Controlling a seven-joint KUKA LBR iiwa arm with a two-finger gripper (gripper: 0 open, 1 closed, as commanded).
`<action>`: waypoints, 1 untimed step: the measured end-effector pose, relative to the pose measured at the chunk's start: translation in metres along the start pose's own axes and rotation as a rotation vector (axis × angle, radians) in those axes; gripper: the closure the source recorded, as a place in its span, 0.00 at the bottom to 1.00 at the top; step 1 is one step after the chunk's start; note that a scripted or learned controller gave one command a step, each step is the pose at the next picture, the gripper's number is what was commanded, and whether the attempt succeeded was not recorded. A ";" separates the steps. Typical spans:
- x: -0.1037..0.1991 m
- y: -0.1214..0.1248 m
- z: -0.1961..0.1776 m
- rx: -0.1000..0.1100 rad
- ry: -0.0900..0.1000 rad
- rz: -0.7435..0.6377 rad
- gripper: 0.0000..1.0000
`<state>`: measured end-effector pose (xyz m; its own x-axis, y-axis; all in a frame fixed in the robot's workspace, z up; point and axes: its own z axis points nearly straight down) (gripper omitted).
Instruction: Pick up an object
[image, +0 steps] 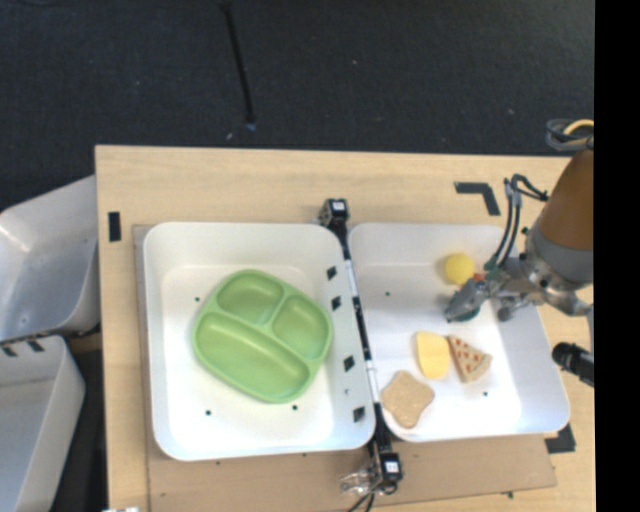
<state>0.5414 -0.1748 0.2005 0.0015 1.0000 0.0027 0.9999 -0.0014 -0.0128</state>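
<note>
The right bin (520, 405) serves as the anchor. At its near edge, toward the divider, lies a tan slice of toast (407, 398); just beyond it sit a yellow cheese block (433, 355) and a pizza wedge (468, 358), side by side and nearly touching. Farther in, the tool (482, 298) hangs over the bin's middle, its two fingers spread apart with nothing between them, one dark finger reaching toward the cheese side. Just past it, near the bin's far wall, rests a small yellow ball (458, 267), the closest candidate for a pick. The risks appear plain: the ball may roll away if a finger nudges it before the jaws close, and a descent between ball and cheese would close on air. A grab at the cheese could also drag the pizza wedge along, since they crowd each other. Across the divider, the left bin (160, 420) carries a green divided plate (262, 335), well apart from the action on the counter (120, 180).
</note>
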 end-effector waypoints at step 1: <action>0.000 0.003 -0.007 -0.013 -0.003 -0.004 0.00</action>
<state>0.5445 -0.1744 0.2079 -0.0021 1.0000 0.0000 1.0000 0.0021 0.0004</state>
